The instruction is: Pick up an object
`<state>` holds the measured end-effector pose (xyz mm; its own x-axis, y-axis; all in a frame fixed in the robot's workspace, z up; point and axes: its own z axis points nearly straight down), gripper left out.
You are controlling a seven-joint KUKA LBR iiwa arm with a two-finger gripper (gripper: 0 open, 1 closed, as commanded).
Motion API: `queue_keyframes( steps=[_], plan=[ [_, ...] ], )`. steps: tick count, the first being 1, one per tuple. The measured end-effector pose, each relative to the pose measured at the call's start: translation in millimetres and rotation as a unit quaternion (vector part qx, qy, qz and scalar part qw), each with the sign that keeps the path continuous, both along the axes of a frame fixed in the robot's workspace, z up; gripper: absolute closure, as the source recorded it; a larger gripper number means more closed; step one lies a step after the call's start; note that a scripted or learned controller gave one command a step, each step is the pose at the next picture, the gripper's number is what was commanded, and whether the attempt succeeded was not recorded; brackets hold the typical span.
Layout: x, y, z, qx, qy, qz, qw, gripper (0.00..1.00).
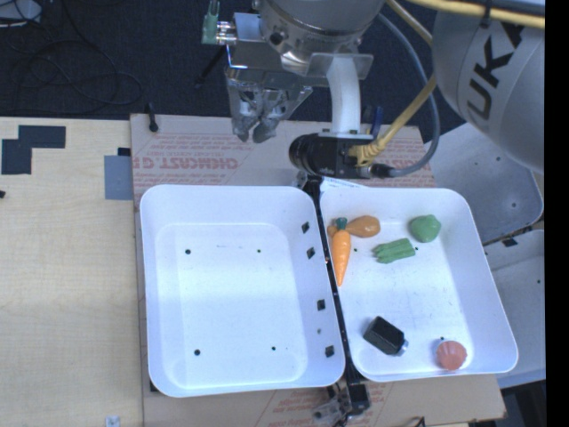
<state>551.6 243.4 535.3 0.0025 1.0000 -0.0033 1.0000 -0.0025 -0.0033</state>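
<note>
— While the gripper (260, 130) hangs high behind the left bin (160, 238), its fingers look pinched nearly together with nothing between them. Which step is this?

— I judge it the approach; nothing is picked yet. The things lie in the right bin (484, 265): a carrot (340, 252) by the divider, an orange piece (364, 227), two green pieces (394, 251), a black block (385, 335), a pink ball (452, 355).

— And next?

— Swing right, spread the fingers, descend. The carrot hugs the wall, so that is awkward.
</note>
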Motion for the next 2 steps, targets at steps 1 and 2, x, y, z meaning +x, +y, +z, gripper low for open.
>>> queue_keyframes(
  steps=[1, 2],
  plan=[
    [-2.3, -0.4, 10.8, -0.0003, 0.002, 0.001, 1.0, 1.0],
    [-2.0, -0.4, 19.9, -0.0013, 0.004, 0.001, 1.0, 1.0]
  ],
)
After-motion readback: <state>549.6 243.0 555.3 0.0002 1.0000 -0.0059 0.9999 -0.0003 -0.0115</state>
